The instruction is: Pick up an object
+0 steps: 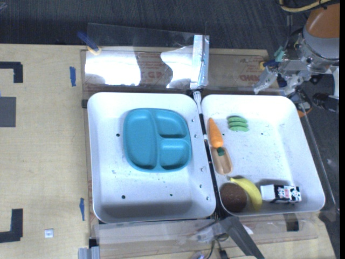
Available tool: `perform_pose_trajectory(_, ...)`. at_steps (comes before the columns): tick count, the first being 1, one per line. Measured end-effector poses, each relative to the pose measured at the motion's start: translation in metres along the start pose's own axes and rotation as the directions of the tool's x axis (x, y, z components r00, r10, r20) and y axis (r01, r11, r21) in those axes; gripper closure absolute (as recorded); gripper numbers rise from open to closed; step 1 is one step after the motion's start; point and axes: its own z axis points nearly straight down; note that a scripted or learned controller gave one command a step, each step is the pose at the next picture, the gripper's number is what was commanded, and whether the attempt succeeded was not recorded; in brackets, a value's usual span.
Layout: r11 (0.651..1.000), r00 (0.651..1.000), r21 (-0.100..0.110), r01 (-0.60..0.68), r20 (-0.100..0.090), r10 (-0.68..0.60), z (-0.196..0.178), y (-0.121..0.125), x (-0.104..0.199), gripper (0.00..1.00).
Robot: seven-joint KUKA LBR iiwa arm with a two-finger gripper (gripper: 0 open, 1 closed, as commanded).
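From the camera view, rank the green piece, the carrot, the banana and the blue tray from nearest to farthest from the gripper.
Measured from the gripper, up at the right bin's far right corner:
1. Green piece, upper part of the right bin.
2. Carrot, along the right bin's left wall.
3. Blue tray, in the left bin, and banana, right bin's near edge: too close to call.

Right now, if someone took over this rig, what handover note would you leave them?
Gripper: above the right bin's far edge, carrying nothing visible; finger state unclear.
Right bin: green object, carrot, wooden piece, brown ball, banana, small black-and-white toy.
Left bin: blue divided tray.
Done: nothing picked.
Left: choose an object, descend, grasp, lift.
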Motion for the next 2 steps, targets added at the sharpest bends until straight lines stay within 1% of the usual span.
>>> perform_pose_trajectory(1, 0.992, 0.992, 0.007, 0.122, -0.002, -0.122, 0.114, 0.011, 0.044, 0.00)
perform_pose_trajectory(2, 0.972, 0.972, -0.007, 0.236, 0.002, -0.236, 0.185, 0.005, 0.030, 0.00)
